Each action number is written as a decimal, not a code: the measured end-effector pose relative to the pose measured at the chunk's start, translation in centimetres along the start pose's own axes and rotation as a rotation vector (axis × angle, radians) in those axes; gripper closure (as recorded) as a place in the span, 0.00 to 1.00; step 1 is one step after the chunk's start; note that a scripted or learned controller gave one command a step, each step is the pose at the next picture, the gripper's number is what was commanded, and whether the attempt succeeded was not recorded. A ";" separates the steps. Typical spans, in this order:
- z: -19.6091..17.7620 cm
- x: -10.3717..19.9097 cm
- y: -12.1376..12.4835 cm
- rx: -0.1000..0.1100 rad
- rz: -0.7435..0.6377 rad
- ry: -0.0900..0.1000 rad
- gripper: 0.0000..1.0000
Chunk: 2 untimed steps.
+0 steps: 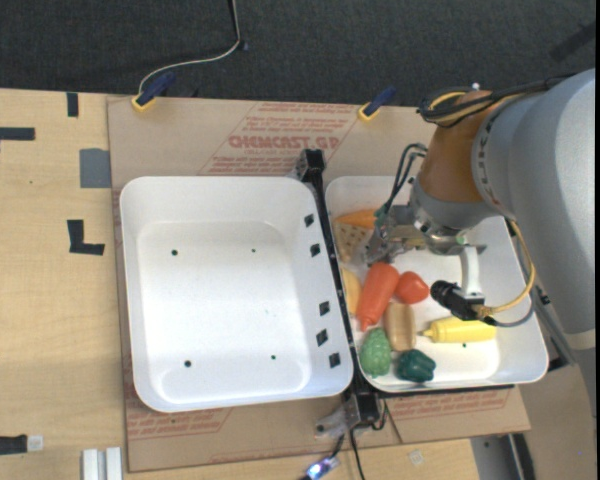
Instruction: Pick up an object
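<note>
The jaws (388, 236), whose state I cannot tell, hang low in the right bin (520, 368) just above the carrot (377, 292); nothing looks lifted yet.

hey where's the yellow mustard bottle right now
The yellow mustard bottle lies on its side in the right bin, near that bin's front right corner, just right of the hot dog and the dark green vegetable.
</note>
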<state>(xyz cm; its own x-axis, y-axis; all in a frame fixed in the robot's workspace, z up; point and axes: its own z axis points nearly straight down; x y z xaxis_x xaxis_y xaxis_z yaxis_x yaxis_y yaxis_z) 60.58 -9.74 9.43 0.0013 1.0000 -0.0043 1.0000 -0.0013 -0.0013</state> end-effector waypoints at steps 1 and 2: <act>0.0 0.0 0.0 0.000 0.000 0.000 0.00; 1.1 -0.3 6.1 0.018 -0.004 0.007 0.00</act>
<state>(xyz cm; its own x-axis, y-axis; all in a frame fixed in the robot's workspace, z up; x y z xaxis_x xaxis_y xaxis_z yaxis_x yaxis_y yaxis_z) 66.70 -10.05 8.30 -0.0026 1.0000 0.0024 0.9998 0.0027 -0.0195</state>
